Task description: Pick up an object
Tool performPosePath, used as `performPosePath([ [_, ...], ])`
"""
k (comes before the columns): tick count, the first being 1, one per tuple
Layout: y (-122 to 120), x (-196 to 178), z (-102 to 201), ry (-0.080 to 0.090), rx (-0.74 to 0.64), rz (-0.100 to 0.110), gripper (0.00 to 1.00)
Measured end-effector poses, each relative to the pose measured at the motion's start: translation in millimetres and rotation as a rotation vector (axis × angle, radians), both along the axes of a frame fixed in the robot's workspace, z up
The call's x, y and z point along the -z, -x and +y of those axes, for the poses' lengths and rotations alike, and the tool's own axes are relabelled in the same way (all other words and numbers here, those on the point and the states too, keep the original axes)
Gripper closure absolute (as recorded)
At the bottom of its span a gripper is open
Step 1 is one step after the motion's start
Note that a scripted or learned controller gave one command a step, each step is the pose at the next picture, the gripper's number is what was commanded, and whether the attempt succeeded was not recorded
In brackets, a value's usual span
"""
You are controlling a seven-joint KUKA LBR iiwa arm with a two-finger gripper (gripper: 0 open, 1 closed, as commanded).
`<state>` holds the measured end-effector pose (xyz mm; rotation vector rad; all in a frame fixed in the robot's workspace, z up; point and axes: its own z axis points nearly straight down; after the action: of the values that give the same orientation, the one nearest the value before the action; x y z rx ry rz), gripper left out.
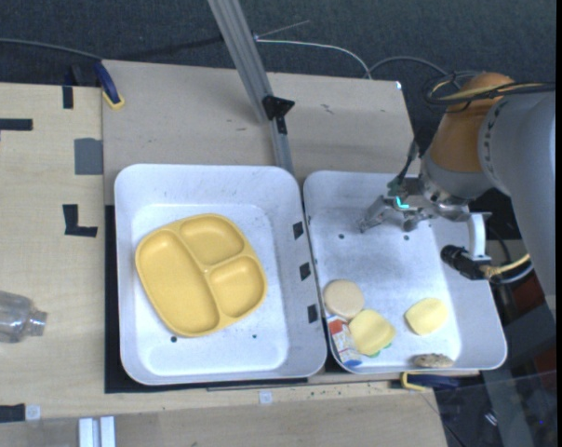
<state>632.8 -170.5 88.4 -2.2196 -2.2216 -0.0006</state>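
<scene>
Four small food pieces (383, 324) clustered in right bin's (355, 194) near end (long axes unclear), fingers (369, 220) state untellable

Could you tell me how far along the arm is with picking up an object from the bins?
Nothing looks picked yet. The gripper is low over the bare upper part of the right bin, with no item between its fingers. The small food pieces, such as the round tan one and the yellow one, lie at the bin's near end. The reach, grasp and lift are all left.

No text, label, brand, number or sign is clear enough to read on anything here.
</scene>
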Motion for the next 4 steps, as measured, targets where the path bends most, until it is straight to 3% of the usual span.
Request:
performPosePath([
  [4, 0.0, 0.0, 0.0, -0.001, 0.0, 0.0, 0.0],
])
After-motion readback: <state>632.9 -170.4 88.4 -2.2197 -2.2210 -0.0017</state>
